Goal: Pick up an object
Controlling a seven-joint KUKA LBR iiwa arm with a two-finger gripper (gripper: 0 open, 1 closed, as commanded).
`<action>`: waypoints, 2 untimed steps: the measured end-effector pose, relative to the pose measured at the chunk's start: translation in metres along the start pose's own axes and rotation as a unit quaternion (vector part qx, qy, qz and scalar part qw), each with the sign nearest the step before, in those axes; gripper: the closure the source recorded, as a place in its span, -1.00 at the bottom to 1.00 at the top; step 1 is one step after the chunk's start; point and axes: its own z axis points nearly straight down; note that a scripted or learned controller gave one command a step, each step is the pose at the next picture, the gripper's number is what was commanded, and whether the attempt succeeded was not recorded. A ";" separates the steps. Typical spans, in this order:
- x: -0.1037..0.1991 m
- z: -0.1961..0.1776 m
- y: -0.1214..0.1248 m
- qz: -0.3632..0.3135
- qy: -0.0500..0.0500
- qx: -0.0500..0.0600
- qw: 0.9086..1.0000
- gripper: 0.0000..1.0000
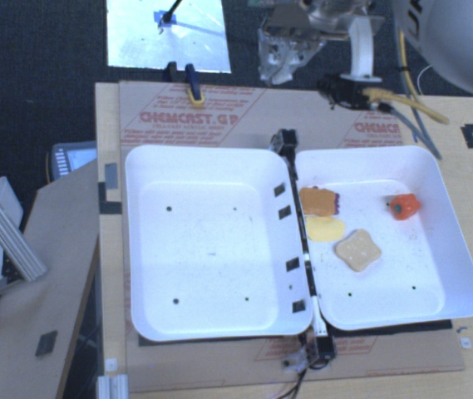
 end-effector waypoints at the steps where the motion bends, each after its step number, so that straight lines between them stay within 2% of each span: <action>1: 0.066 -0.023 0.021 0.001 0.000 -0.002 1.000 1.00; 2: 0.084 -0.046 0.024 0.003 0.000 -0.001 1.000 1.00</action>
